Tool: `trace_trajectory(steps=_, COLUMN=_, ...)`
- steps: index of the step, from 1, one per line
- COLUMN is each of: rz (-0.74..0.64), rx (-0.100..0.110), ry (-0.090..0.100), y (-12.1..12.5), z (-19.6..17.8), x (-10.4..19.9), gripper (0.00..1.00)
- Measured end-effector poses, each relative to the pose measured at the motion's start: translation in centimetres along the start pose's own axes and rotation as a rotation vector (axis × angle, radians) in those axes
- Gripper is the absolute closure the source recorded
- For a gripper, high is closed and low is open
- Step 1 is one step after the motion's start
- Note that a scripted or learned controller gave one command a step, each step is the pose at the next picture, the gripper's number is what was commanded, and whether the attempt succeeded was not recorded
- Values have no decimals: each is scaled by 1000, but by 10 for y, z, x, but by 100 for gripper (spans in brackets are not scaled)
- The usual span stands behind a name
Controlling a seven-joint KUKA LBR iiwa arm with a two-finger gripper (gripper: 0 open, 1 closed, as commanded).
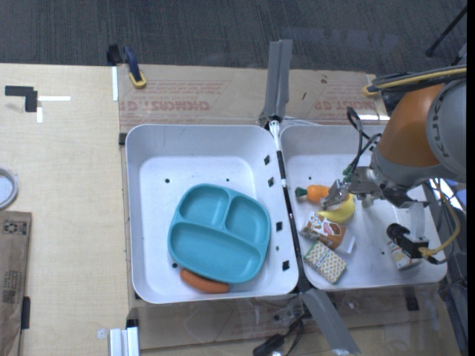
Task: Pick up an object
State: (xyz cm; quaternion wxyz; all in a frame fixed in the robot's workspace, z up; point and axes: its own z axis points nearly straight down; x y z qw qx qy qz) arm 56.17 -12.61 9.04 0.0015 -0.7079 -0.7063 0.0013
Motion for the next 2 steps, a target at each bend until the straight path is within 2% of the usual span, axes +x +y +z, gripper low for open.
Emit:
trace_trajectory(steps=1, rz=4, rx=-1, ry=-1, y=0, z=-9, x=-1, gripper=100)
trace_trajectory(steps=2, rz=-4, rx=-2, ry=-2, y=29, z=-125, x=63, gripper=100)
